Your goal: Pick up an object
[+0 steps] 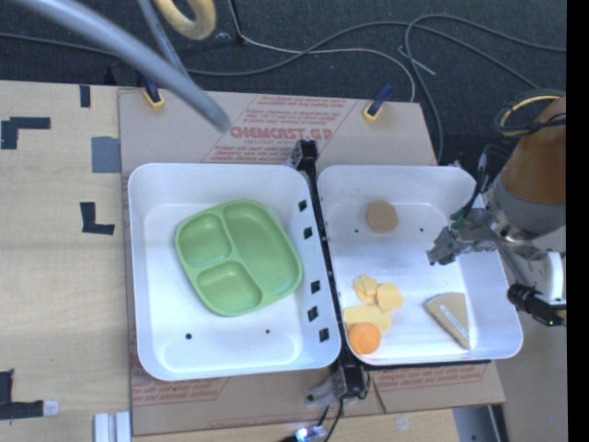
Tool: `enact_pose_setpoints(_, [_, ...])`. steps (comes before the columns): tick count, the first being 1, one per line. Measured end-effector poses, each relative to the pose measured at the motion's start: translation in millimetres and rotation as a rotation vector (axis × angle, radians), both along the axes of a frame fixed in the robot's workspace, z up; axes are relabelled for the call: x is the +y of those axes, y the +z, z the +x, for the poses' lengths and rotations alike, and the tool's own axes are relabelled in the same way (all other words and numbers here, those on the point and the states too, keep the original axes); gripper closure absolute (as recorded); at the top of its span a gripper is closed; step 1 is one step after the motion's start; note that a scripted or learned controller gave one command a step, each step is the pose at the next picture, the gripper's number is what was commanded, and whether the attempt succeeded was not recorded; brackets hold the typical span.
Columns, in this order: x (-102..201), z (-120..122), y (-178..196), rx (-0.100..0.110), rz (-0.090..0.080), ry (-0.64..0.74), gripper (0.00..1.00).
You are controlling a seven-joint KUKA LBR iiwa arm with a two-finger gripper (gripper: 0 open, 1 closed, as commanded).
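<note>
The right bin (405, 180) holds a round tan cookie (381, 216) near its back, yellow pieces (377, 295) in the middle front, an orange ball (365, 339) at the front left and a tan wedge (449, 319) at the front right. My gripper (444, 250) hangs over the right side of this bin, between the cookie and the wedge, and I see nothing held in it. The grey arm with its orange band (534, 168) comes in from the right.
The left bin (152, 274) carries a green divided tray (239, 256). A black divider (313, 247) runs between the bins. Cables lie on the dark surface behind, and a grey pole (120, 44) crosses the top left.
</note>
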State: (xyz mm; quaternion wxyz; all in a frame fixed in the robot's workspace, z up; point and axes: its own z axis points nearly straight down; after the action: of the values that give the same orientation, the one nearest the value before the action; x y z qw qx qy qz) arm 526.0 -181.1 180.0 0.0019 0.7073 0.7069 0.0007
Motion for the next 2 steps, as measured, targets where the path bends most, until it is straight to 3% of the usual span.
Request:
enact_pose_setpoints(1, [0,1,44,0.000,0.000,0.002,1.00])
enact_pose_setpoints(2, [50,-7,39,0.005,0.003,0.005,1.00])
